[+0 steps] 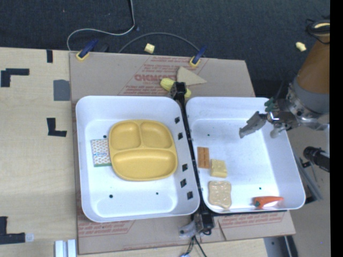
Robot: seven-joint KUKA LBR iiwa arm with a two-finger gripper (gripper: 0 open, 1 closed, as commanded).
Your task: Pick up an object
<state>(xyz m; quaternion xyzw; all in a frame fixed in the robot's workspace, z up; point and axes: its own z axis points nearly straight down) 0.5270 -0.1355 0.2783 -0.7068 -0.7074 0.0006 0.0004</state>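
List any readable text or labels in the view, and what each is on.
Red print on the cardboard sheet above the bins: seen upside down, too blurred to read.
Small patterned card beside the yellow divided plate: too small to tell if it bears text.
Nothing else lettered.

This looks like a robotics lab or test bench. Two white bins (80,159) sit clamped side by side on a sheet of cardboard (225,74) over a pale wooden bench (32,159), with black tape marks (53,127) stuck to the wood, loose cables (126,15) trailing across dark carpet (48,9), and an industrial arm (316,79) at the right.
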